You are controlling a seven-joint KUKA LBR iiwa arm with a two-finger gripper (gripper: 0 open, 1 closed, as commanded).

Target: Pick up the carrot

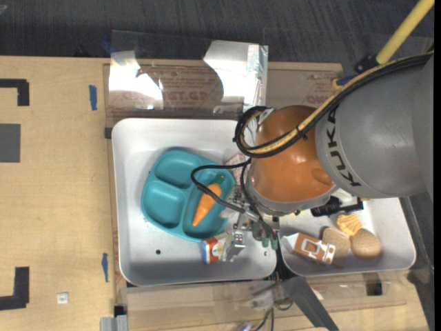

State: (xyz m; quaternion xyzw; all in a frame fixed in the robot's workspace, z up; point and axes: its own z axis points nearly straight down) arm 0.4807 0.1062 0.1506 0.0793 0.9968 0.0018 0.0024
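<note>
A: Where is the carrot (pixel 204 207) seen in the camera view?

B: It is seen lying in the teal divided plate (pixel 165 197), in the compartment nearest the arm.

A: And the gripper (pixel 238 234)?

B: It is placed just beside the plate's near corner; its state cannot be told. The approach is judged under way. A shift over the carrot is called for, with little room left by the plate's rim.

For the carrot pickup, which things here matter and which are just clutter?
Job:
carrot, lying in the teal tray
pincer

Lying about:
small can
brown carton
tan round piece
yellow ridged piece
</note>
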